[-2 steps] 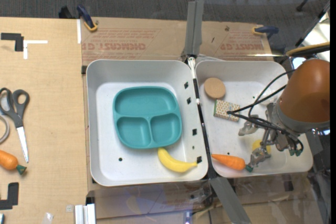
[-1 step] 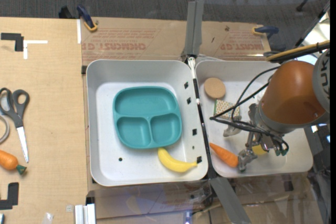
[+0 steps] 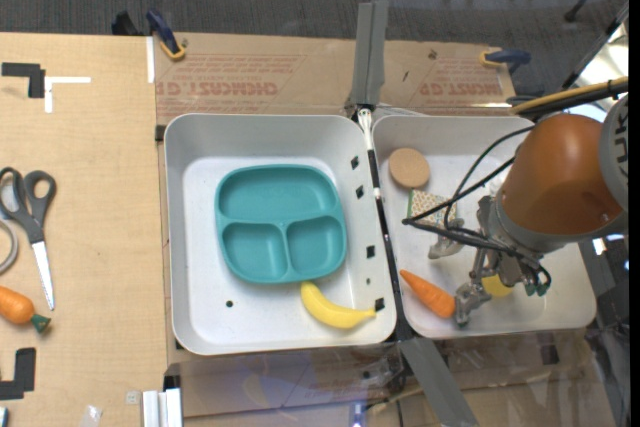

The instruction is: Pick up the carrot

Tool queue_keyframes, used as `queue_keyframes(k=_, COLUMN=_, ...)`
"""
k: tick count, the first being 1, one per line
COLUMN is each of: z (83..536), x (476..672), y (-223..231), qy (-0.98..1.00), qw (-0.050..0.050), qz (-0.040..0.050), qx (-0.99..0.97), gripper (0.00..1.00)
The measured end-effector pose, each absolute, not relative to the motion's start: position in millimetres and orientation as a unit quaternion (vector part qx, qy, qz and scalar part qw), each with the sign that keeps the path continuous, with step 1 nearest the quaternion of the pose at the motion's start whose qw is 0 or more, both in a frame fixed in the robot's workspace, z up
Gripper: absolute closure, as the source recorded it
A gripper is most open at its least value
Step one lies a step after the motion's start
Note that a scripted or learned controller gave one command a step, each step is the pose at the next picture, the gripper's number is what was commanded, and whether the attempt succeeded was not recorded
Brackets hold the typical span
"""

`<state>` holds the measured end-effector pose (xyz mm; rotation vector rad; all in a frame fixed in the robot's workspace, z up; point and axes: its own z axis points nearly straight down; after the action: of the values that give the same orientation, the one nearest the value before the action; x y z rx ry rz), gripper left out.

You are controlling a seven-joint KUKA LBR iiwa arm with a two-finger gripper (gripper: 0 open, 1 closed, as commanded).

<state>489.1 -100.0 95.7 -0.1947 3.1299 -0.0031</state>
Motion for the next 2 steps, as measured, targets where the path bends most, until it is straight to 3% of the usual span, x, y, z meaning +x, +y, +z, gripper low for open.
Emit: queue_keyframes(k=2, z=95.4, x=483.8, y=-98.5, qy=1.000, qw=0.003, qz=-0.0011, qx=0.030, gripper=0.00)
